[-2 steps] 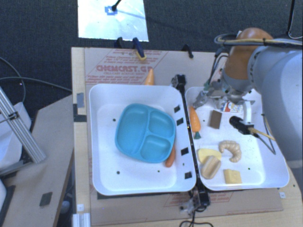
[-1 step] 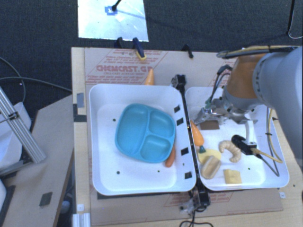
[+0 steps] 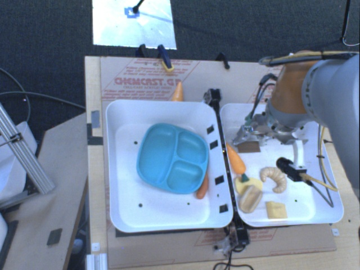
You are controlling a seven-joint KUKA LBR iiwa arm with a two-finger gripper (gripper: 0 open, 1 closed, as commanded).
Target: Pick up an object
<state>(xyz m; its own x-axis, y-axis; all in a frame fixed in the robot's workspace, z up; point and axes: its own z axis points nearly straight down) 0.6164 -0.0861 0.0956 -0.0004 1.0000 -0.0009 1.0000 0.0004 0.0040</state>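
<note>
Carrot (image 3: 236, 159) | just beside fingers (image 3: 248, 138), probably apart | opening: cannot tell (too blurred)

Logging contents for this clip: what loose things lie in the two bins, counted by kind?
Blue divided plate: 1
Carrot, with another half under the plate: 2
Croissant: 1
Bread roll: 1
Tan square slice: 1
Pale yellow piece: 1
Total: 7; a brown flat shape is too unclear to count.
</note>
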